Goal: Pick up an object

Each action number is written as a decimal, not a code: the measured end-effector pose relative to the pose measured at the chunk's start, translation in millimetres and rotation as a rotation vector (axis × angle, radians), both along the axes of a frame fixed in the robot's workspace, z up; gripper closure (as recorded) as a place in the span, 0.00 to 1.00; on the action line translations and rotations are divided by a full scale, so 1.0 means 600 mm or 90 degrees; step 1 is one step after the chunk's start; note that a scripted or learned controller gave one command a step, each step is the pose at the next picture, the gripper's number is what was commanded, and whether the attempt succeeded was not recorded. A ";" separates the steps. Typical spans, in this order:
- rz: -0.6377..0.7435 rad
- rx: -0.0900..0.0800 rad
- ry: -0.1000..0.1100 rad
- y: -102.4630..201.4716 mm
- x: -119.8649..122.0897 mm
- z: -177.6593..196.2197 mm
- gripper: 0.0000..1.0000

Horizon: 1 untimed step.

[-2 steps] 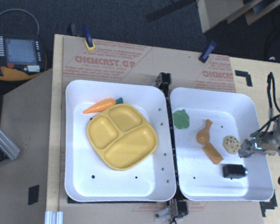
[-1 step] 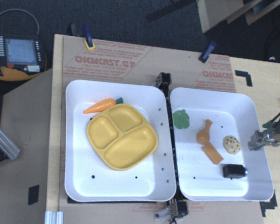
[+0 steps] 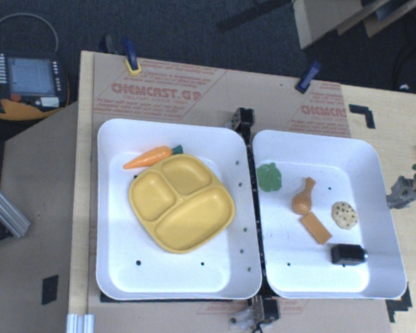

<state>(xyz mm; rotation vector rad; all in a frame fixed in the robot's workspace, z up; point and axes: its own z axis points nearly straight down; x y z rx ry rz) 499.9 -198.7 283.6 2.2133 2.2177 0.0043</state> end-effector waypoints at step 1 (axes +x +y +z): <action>0.000 0.001 0.003 0.000 0.001 0.012 1.00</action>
